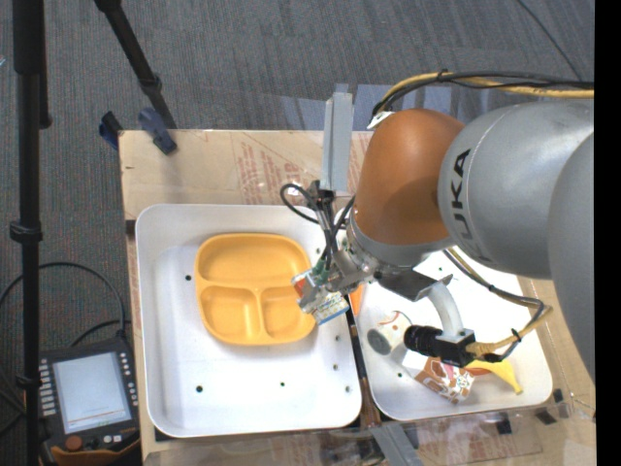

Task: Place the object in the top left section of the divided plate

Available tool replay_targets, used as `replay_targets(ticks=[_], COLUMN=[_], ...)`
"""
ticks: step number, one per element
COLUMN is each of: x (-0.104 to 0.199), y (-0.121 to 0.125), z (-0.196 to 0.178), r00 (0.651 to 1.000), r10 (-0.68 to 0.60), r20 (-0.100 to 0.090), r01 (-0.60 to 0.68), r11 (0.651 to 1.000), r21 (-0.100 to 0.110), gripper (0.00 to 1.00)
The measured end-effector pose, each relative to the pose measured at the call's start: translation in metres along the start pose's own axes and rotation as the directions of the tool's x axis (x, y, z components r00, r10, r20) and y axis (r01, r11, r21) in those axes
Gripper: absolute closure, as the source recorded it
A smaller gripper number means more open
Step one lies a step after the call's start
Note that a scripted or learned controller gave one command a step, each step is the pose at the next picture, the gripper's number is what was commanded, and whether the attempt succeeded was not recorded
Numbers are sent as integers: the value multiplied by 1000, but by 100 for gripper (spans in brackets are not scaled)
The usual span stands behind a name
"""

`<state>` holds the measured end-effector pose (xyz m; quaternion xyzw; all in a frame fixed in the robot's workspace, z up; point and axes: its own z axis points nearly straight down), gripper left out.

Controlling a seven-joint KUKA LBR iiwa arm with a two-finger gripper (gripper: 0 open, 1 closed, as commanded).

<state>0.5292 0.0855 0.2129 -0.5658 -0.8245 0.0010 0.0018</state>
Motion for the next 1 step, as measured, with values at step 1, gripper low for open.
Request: replay_targets(ticks=[1], x=[-1], y=[0], z=[1], r00=[1000], r10=[2], r20=[0], r01=[-2], r11=[1000], r21=[1], gripper=[0])
